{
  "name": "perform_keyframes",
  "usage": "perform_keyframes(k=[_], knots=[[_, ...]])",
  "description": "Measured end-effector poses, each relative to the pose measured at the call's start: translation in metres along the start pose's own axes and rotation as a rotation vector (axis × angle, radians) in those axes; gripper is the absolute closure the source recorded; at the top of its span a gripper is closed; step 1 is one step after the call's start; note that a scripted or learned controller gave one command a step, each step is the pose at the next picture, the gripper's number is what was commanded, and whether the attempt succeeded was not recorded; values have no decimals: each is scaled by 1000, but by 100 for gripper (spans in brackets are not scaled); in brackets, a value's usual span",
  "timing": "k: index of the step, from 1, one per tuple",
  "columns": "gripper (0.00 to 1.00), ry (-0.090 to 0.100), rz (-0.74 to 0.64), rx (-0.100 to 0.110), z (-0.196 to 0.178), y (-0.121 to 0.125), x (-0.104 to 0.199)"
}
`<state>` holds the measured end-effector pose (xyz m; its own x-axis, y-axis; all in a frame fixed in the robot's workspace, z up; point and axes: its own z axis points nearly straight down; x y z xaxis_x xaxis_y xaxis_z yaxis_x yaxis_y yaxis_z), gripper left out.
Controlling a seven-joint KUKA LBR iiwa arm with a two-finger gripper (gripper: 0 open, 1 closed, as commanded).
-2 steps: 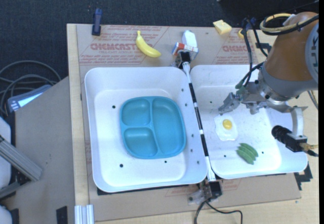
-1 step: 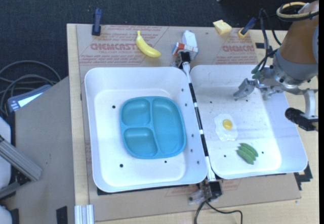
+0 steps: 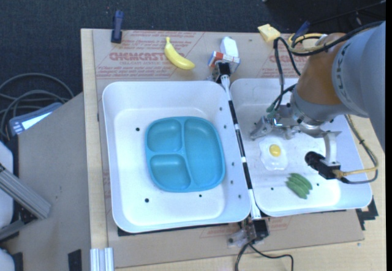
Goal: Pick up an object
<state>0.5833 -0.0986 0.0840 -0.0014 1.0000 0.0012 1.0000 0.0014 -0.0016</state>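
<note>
In the right bin (image 3: 343,199) lie a toy fried egg (image 3: 274,154), white with a yellow yolk, and a green pea pod (image 3: 299,185) nearer the front edge. My gripper (image 3: 267,129) hangs low over the left part of this bin, just behind the egg and close to the divider between the bins. I see nothing held in it. The grey arm with its orange band (image 3: 318,80) comes in from the right and covers the back of the bin.
The left bin (image 3: 122,111) holds a blue divided plate (image 3: 184,153). Behind the bins on the bench lie a yellow banana (image 3: 177,55), a small white carton (image 3: 228,49), a blue object (image 3: 116,25) and a pale yellow piece (image 3: 268,32).
</note>
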Motion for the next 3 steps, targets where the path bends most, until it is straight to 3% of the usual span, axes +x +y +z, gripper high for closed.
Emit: perform_keyframes(k=[1, 2, 3], knots=[[0, 0, 2, 1, 0, -23, -3], [0, -2, 1, -4, -37, 26, -38], [0, -1, 1, 0, 0, 2, -30]])
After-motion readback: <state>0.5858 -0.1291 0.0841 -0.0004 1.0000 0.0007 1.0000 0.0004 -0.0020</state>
